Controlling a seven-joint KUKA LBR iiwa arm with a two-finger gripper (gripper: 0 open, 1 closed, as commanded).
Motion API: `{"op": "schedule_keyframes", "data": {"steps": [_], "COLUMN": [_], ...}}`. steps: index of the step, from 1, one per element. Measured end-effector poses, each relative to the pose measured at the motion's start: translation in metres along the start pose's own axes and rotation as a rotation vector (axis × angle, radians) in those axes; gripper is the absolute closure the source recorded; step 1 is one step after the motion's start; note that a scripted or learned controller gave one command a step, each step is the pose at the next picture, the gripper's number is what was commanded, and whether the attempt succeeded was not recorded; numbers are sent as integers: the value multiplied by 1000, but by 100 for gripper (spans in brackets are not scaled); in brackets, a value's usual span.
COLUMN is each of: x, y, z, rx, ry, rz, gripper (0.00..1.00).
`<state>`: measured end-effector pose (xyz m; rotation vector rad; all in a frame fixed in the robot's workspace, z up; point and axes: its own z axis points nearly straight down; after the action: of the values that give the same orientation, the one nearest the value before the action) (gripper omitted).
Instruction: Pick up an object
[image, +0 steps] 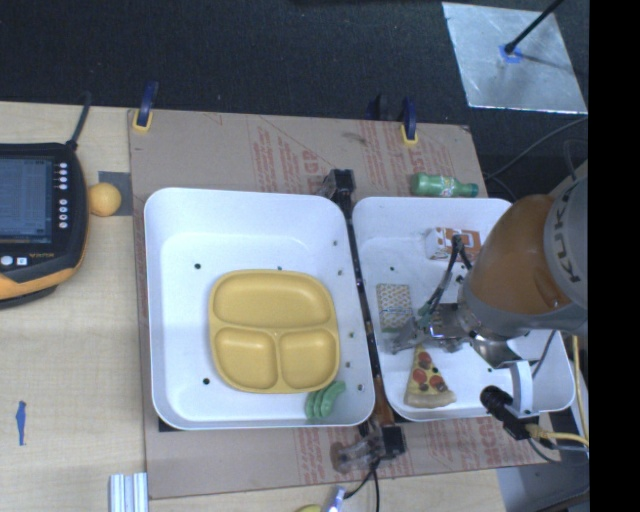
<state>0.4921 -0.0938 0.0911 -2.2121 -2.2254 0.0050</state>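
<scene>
In the right bin (400, 235) lie a toy pizza slice (428, 381), a grey patterned pad (392, 297) and a small white-and-orange packet (447, 242). My gripper (410, 335) hangs low over the bin's left half, just below the pad and right above the tip of the pizza slice. The grey wrist with its orange band (512, 262) covers the bin's right side. Dark gripper parts and cables blur together, so I cannot make out anything held.
The left bin (160, 300) holds a yellow divided plate (272, 330) and a green item (324, 400) at its front right corner. A green bottle (443, 185) lies behind the right bin. A control pendant (35, 220) and a yellow ball (103, 198) sit at far left.
</scene>
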Motion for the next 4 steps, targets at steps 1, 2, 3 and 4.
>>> {"op": "schedule_keyframes", "data": {"steps": [1, 2, 3, 4], "x": [-13, -14, -61, -61], "y": [-16, -16, 12, 12], "z": [0, -10, -107, -106], "rx": [-1, 0, -4, -3], "ry": [0, 0, -1, -1], "rz": [1, -4, 4, 4], "gripper": [0, 100, 100, 0]}}
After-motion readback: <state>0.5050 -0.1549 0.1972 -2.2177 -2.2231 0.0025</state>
